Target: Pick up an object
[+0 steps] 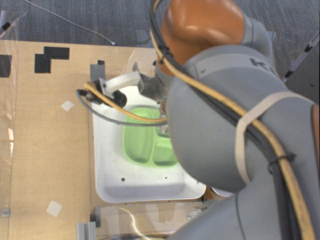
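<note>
arm (240, 109): huge in frame, covers everything from 12 round to 5 o'clock — looks like it's down over the bin for the reach step
worktop (45, 144): bare wood on the 9 o'clock side
bin (107, 179): white, near centre, right half buried under the arm
green tray (140, 144): sits in the bin at about 6 o'clock of the wrist — likely the pick
jaws: can't tell, wrist blocks them
next: probably needs a clean close and lift, just my guess
</note>
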Robot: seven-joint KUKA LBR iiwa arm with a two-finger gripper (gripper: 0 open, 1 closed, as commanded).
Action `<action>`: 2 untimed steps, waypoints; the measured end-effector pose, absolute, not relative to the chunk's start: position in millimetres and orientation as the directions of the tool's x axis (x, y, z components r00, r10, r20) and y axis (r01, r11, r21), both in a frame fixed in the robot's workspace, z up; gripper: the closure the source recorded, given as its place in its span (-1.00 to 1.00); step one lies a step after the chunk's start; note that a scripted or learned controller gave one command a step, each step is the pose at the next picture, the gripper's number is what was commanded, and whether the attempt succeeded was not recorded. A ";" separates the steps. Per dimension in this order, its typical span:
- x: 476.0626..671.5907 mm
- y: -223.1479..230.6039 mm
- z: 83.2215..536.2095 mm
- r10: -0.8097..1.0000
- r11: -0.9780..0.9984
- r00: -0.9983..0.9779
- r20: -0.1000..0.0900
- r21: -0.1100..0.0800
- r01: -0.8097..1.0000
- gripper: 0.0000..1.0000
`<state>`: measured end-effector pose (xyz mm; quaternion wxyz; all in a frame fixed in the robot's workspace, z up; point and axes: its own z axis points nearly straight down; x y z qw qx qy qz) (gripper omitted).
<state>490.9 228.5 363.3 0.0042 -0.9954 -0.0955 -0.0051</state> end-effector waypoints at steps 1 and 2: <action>488.5 230.4 278.8 0.194 -0.981 0.981 -0.002 0.003 0.194 1.00; 485.9 233.9 208.0 0.204 -0.979 0.979 -0.004 0.003 0.204 1.00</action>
